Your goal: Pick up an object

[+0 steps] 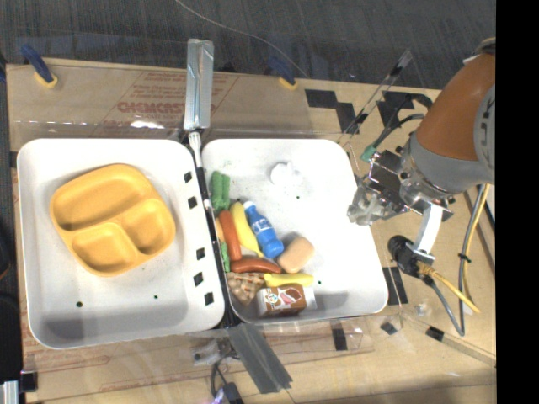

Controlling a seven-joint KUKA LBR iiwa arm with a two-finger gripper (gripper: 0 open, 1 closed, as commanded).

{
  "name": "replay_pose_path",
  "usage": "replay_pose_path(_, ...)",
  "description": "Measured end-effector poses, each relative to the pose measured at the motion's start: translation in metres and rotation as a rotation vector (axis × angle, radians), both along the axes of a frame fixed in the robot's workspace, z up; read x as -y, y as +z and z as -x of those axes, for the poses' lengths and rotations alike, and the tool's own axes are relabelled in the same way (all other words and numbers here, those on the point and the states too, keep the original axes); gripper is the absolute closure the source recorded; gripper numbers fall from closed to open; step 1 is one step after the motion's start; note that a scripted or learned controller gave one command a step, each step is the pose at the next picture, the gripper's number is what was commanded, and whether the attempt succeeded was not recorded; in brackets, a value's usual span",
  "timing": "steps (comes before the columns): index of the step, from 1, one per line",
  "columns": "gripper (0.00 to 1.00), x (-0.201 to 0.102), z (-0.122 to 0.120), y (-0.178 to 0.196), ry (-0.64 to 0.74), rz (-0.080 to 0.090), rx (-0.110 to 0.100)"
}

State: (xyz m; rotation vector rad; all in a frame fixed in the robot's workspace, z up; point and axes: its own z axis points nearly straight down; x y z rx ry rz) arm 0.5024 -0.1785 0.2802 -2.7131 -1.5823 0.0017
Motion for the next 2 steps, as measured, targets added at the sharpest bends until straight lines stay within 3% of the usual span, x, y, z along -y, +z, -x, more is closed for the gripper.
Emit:
replay_pose_path(1, 1.0, 0.015, 0.027, -0.0924, -0.224, -0.003, -0.009)
replay_pose_path(2, 0.0, 0.0152, 0.0268, -0.0917, -0.225, -0.003, -0.007)
